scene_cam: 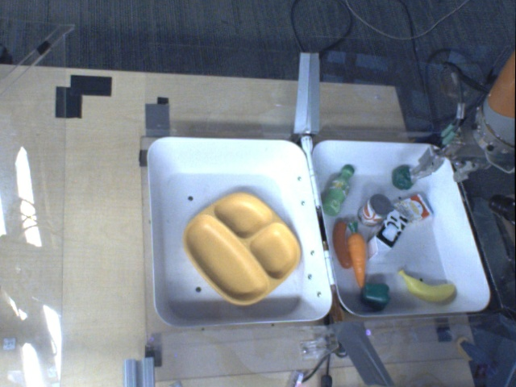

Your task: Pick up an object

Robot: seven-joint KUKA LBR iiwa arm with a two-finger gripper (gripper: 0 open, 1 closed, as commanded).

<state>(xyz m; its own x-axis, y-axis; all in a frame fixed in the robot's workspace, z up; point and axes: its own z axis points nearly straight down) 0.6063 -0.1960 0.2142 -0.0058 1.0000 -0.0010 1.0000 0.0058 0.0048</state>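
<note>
The right bin [476, 248] holds several small items. Among them are a green bottle [339, 185], a dark green lump [402, 176], an orange carrot [356, 253], a yellow banana [427, 287] and a white and orange carton [414, 208]. A dark green block [375, 295] lies near the front wall. My gripper [431, 161] hangs over the bin's far right corner, just right of the dark green lump. I see nothing held in it. The orange-banded wrist [501, 95] sits at the right edge.
A yellow three-part dish [242, 247] fills the middle of the left bin [169, 176]. A metal post [308, 95] rises behind the wall between the bins. Black cables [339, 22] loop over the dark floor at the back.
</note>
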